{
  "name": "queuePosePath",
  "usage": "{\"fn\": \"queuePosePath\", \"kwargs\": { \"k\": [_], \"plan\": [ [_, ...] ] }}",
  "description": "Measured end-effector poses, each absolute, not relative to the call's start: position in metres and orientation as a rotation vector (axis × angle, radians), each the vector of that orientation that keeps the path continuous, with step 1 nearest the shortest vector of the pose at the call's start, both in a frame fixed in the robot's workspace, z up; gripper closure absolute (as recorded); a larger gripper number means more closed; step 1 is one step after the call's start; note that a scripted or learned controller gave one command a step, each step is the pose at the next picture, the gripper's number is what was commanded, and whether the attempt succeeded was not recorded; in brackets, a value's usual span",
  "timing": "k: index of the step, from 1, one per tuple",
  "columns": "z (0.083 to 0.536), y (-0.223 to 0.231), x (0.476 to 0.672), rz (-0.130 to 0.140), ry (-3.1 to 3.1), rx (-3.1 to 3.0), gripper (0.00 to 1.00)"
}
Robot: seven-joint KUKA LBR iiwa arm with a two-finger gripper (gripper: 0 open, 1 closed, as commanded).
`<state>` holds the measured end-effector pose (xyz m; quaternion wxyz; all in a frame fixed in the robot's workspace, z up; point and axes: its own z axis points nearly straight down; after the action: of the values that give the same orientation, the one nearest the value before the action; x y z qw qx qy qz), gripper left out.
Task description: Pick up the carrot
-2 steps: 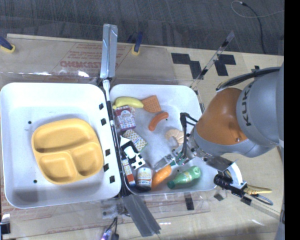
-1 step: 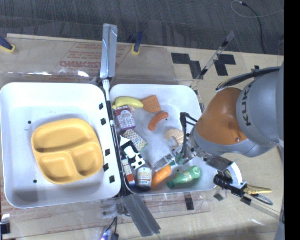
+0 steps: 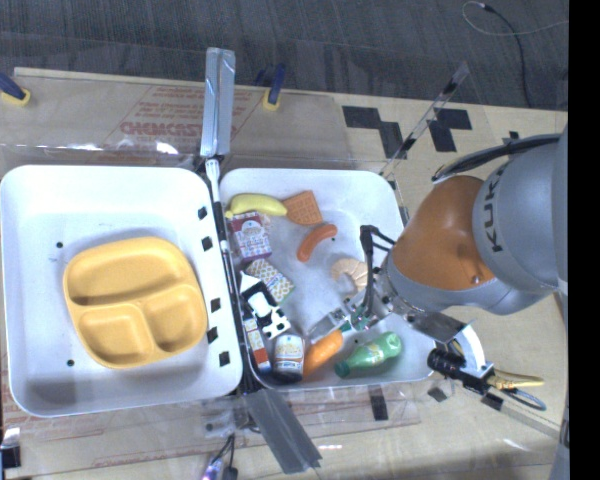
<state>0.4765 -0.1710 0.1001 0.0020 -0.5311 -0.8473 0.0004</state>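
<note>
Camera view, from above at a slant. Two white bins side by side: the left bin [image 3: 30, 268] holds a yellow compartment tray [image 3: 132, 296]; the right bin [image 3: 380, 193] holds the mixed items.

The carrot [image 3: 324, 350] lies near the front wall of the right bin, tilted, between a small jar [image 3: 288, 353] on its left and a green bottle [image 3: 370, 355] on its right, close to both. Behind these: a banana [image 3: 257, 205] at the bin's back left, a waffle-patterned piece [image 3: 302, 208] beside it, a sausage [image 3: 317, 241] toward the centre, and small boxes [image 3: 252, 238] along the left wall.

The arm [image 3: 480, 238] comes in from the right, its orange band over the bin's right edge. The gripper [image 3: 357, 313] sits low in the right bin, just behind and to the right of the carrot, above the green bottle. Whether the jaws are wide or narrow cannot be told here; no object is seen between them. The carrot rests on the bin floor.
</note>
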Motion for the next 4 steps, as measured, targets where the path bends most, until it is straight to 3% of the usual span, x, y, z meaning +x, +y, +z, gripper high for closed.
{"fn": "queuePosePath", "kwargs": {
  "k": [1, 2, 3, 4],
  "plan": [
    [0.091, -0.168, 0.486, 0.000, -2.626, -1.727, 0.00],
    [0.130, -0.152, 0.479, 0.000, -2.738, -1.543, 0.00],
    [0.129, -0.168, 0.477, 0.000, -2.963, -1.042, 0.00],
    [0.148, -0.161, 0.496, 0.002, -2.624, -1.723, 0.00]
  ]
}}
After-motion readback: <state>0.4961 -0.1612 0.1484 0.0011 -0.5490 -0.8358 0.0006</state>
